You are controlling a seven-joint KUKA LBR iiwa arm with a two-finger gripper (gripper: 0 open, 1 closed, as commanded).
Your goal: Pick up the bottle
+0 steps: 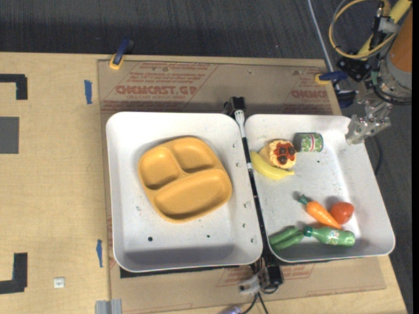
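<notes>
step: reach for bottle point(331, 236) | bottle: lying flat by right bin's point(366, 195) front edge, touching pepper point(287, 237) | claw point(364, 127): over bin's far right corner, spread unclear | advice: descend across bottle's width, clear of pepper, carrot point(318, 210)

The arm point(399, 70) is showing a grey wrist body with a patch of orange at its upper part. Yellow cables point(357, 25) are looping in a wide coil beside it, bundled with thinner black leads. The tool point(363, 128) is appearing as pale silver metal, small and blocky, with darker fittings above.
</notes>
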